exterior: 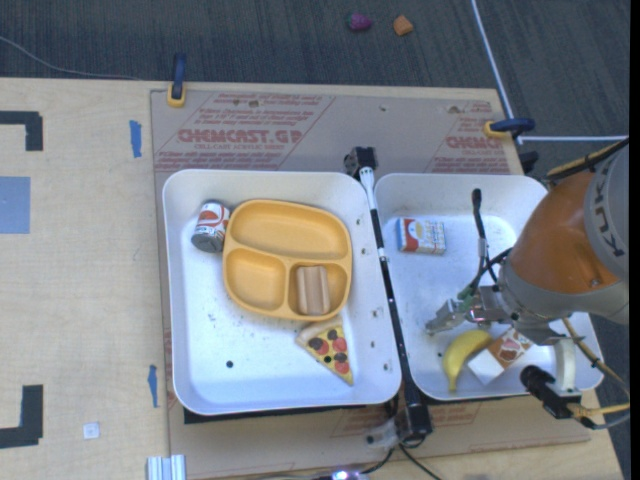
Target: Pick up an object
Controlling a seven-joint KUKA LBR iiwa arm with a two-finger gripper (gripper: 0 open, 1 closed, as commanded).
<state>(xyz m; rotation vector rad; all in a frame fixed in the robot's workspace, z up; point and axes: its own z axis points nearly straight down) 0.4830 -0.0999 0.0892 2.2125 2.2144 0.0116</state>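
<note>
My gripper [452, 315] hangs low in the right bin [440, 181], at the end of the grey arm with its orange band [565, 243]. It is just above and slightly left of a yellow banana [458, 356] lying near the bin's front wall. Beside the banana are a white block [485, 366] and a small red-and-white packet [508, 349], partly under the wrist. A little blue, white and orange carton [420, 235] lies at the back of the same bin, well apart from the gripper.
The left bin [190, 298] holds a yellow divided plate [285, 230] with a brown sausage piece [312, 289] in one compartment, a tipped can [209, 226] and a toy pizza slice [330, 348]. Black cables [478, 230] trail over the right bin's back half.
</note>
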